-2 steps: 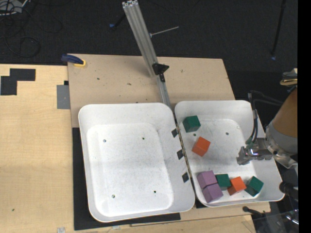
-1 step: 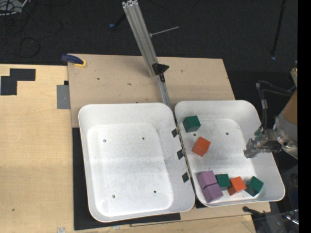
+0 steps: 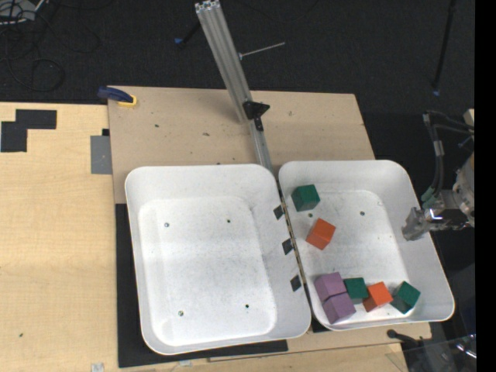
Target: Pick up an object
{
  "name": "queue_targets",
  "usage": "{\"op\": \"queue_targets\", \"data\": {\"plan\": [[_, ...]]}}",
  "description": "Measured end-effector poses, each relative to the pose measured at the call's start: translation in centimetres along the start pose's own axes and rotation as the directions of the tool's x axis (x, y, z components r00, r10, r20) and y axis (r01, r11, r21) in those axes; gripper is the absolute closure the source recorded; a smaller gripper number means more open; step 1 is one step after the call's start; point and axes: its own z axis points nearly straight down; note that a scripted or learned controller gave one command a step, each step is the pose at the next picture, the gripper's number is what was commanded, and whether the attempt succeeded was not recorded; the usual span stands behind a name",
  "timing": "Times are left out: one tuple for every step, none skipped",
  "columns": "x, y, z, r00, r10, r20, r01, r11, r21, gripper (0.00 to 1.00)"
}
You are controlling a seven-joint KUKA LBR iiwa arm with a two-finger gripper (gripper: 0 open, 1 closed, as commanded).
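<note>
Nearest you, purple blocks [image 3: 334, 297] sit in the right bin's [image 3: 387, 173] front corner. Your pincer [image 3: 418, 225] hangs over its right rim; you cannot tell its state.

Both bins are white: left bin [image 3: 155, 192] and right bin [image 3: 387, 178]. Right bin contents: green cube [image 3: 305, 197] at 11 o'clock, orange cube [image 3: 320, 233] near centre; purple blocks [image 3: 334, 296], small green cube [image 3: 356, 288], small orange cube [image 3: 378, 294], and corner green cube [image 3: 405, 295] around 6 o'clock.

Robotics lab: bench [image 3: 54, 231], paired white bins [image 3: 155, 188], aluminium strut [image 3: 225, 53].
</note>
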Motion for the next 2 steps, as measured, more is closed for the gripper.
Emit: {"op": "queue_targets", "data": {"plan": [[5.2,0.8,1.5,1.000,-0.002,-0.004,0.002,1.000,0.006,1.00],[10.5,1.0,2.7,1.000,-0.002,-0.004,0.002,1.000,0.008,1.00]]}}
